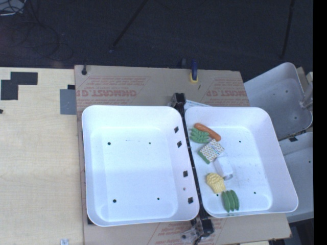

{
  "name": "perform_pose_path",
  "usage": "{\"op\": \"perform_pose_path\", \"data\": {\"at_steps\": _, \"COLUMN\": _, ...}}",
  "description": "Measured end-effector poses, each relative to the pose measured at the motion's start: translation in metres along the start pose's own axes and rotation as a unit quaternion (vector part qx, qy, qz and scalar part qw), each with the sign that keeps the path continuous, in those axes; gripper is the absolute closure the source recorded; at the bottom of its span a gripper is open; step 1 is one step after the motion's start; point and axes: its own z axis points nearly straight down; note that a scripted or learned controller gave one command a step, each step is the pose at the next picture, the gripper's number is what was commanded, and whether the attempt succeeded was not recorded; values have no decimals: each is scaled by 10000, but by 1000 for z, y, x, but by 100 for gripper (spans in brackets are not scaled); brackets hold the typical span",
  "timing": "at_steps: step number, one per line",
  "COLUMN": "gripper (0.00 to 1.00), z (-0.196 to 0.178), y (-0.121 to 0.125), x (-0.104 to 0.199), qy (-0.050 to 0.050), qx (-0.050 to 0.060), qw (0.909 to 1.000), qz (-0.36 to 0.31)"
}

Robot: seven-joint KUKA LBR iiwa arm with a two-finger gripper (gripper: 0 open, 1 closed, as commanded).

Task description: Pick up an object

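A: What sits on the worktop point(36, 177)?

B: 2 shallow white bins side by side on a brown cardboard sheet point(127, 88) with printed lettering. A blue clamp point(194, 70) grips the sheet's far edge, and small black clips point(185, 173) line the seam between the bins.

A: Where are the things to pick?

B: All 6 lie in the right bin point(265, 152), gathered along its left side, close to the seam. The left bin point(133, 162) shows its white floor with a few dark dots.

A: How do they lie, from far to near?

B: Farthest is an orange piece point(208, 131), long and slanted, touching a green leafy piece point(198, 136) just to its left. Nearer comes a pale patterned block point(211, 150) with a green edge, turned at an angle. Just beside it, on the near side, is a small white object point(224, 168), hard to make out against the bin. Then a yellow lumpy piece point(215, 182), and nearest of all a green ribbed piece point(230, 200), close to the bin's near wall.

A: And the claw, open or closed?

B: That cannot be told. To the right of the bins stands a pale grey metal plate point(281, 96), tilted, with small holes in it.
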Motion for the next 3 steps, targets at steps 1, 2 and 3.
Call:
{"op": "perform_pose_path", "data": {"at_steps": 1, "gripper": 100, "z": -89, "y": -21, "x": 20, "qy": 19, "qx": 1, "qw": 10000, "qz": -50}}
{"op": "perform_pose_path", "data": {"at_steps": 2, "gripper": 100, "z": -84, "y": -51, "x": 80, "qy": 38, "qx": 57, "qw": 10000, "qz": -68}}
{"op": "perform_pose_path", "data": {"at_steps": 3, "gripper": 100, "z": -84, "y": -56, "x": 114, "qy": 35, "qx": 63, "qw": 10000, "qz": -58}}
